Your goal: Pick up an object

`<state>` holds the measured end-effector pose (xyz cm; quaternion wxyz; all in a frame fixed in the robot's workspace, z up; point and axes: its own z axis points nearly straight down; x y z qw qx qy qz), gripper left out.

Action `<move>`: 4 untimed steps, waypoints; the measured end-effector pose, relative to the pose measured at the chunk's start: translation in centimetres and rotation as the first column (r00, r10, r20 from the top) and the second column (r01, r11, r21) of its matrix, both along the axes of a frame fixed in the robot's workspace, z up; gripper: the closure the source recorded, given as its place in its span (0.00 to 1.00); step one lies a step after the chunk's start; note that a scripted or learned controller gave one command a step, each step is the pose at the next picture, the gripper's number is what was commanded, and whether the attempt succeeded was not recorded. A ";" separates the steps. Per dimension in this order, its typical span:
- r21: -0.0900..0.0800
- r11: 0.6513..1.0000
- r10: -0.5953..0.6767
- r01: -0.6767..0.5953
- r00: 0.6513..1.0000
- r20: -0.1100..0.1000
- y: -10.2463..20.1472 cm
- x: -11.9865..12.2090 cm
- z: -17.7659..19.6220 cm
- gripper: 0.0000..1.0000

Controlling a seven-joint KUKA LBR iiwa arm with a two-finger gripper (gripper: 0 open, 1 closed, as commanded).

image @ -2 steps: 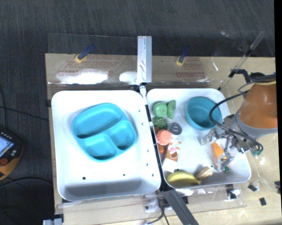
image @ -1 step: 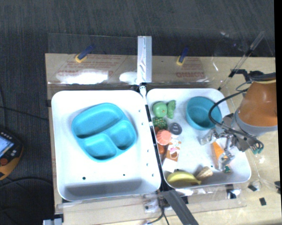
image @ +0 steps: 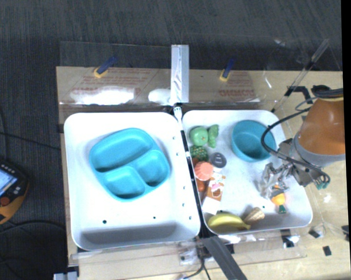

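Arm [image: 322, 131]: reaches in from the right, orange band above the wrist, wrist hanging over the right bin's right side.
Claw [image: 274, 182]: low in the right bin, near its right wall, just below and right of the bowl; metal fingers point down toward the bin floor. Whether they are spread or closed cannot be told from this angle, and nothing can be seen between them.
Orange toy [image: 279, 200]: small orange-and-yellow piece lying on the bin floor just below the claw, close to the fingertips; contact cannot be told.
Right bin [image: 243, 114]: white, shallow, carries the loose things.
Bowl [image: 250, 141]: blue, upright, in the far right part of the right bin.
Green toys [image: 203, 135]: clustered at the far left of the right bin, by the dividing wall.
Grey disc [image: 219, 160]: small, just below the green toys.
Red cup [image: 203, 170]: against the left wall, mid bin.
Banana [image: 227, 222]: yellow, lying along the near wall.
Tan piece [image: 254, 215]: just right of the banana, touching or nearly so.
Left bin [image: 79, 186]: white, beside the right bin.
Tray [image: 129, 162]: blue, three compartments, tilted, in the middle of the left bin.
Tabletop [image: 67, 83]: wooden, under both bins.
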<state>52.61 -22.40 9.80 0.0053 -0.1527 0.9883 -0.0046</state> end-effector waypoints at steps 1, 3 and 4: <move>-0.003 0.962 0.274 -0.274 0.962 -0.004 4.3 4.3 -0.7 1.00; 0.000 0.933 0.360 -0.360 0.933 0.003 1.8 0.6 -0.8 0.00; 0.001 0.948 0.317 -0.317 0.948 0.006 1.5 0.5 -0.8 0.00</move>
